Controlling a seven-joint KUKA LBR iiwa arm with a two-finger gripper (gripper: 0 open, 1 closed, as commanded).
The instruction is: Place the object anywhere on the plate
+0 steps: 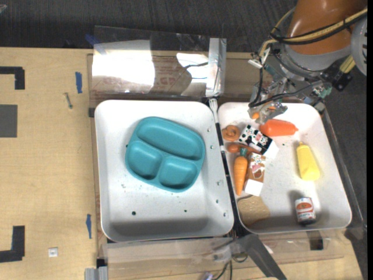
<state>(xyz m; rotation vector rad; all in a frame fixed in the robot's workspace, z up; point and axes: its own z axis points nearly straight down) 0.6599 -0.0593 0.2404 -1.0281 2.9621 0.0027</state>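
A teal plate (165, 152) with three compartments lies in the left bin (111, 209), with nothing on it. My gripper (266, 108) hangs over the far edge of the right bin (335, 185), just above and left of an orange-red pepper-like toy (279, 127). Its tips are dark and cluttered with cables, and I see nothing held in it. Close by on the left lie a black-and-white patterned carton (255, 137) and a small brown donut (231, 132).
The right bin also holds a carrot (240, 174), a small printed packet (256, 169), a yellow block-like toy (307, 161), a small red-labelled can (304, 209) and a tan slice (252, 209). A shiny clear sheet (157, 69) lies behind the left bin.
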